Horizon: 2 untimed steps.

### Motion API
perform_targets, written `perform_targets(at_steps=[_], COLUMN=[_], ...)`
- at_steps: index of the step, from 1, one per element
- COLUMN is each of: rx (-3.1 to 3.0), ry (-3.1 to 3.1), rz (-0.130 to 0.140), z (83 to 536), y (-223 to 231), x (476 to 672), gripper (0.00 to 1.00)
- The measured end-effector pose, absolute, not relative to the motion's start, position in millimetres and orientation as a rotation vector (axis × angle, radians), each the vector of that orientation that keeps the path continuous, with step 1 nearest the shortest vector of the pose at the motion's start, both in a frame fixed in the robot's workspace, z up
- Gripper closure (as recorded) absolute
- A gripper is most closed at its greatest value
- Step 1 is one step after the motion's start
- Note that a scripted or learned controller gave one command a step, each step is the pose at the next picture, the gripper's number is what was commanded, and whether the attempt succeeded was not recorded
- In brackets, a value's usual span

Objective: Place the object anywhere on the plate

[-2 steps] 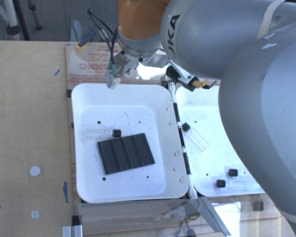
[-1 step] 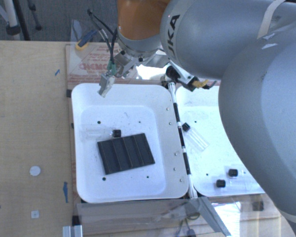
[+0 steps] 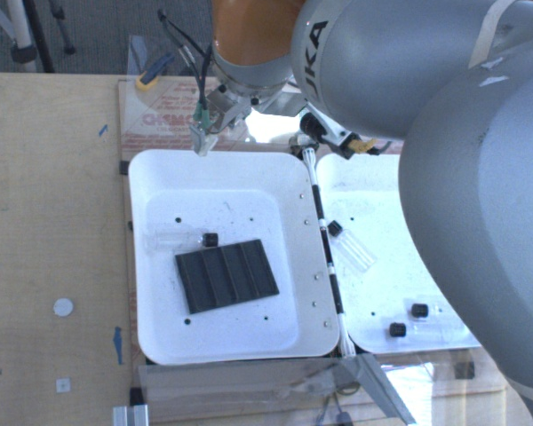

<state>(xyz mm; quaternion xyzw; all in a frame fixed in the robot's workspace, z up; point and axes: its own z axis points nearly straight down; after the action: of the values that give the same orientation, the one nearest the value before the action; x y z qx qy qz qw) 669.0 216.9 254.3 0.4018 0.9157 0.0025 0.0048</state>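
Note:
A dark grey ribbed plate (image 3: 227, 276) lies flat in the left bin (image 3: 160, 327), slightly turned. Just above its upper left edge a small clear vial (image 3: 182, 237) with a black cap (image 3: 210, 240) lies on the bin floor, the cap close to the plate's edge. My gripper (image 3: 202, 137) hangs over the far rim of the left bin, near its back left corner, well away from the vial and the plate. The orange band and the grey arm rise behind it.
The right bin (image 3: 373, 202) holds several more clear vials with black caps (image 3: 335, 230) (image 3: 418, 310) (image 3: 397, 330). The bulky grey arm covers much of that bin. A cardboard sheet (image 3: 160, 109) lies behind the left bin, with wooden bench to the left.

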Motion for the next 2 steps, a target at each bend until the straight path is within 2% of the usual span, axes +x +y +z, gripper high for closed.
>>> perform_targets(at_steps=[1,2], rx=[1.258,1.255], ry=[2.868,2.865], rz=[0.007,0.010], z=[254.0,264.3], y=[216.9,217.4], x=[668.9,670.1], gripper=[0.00,1.00])
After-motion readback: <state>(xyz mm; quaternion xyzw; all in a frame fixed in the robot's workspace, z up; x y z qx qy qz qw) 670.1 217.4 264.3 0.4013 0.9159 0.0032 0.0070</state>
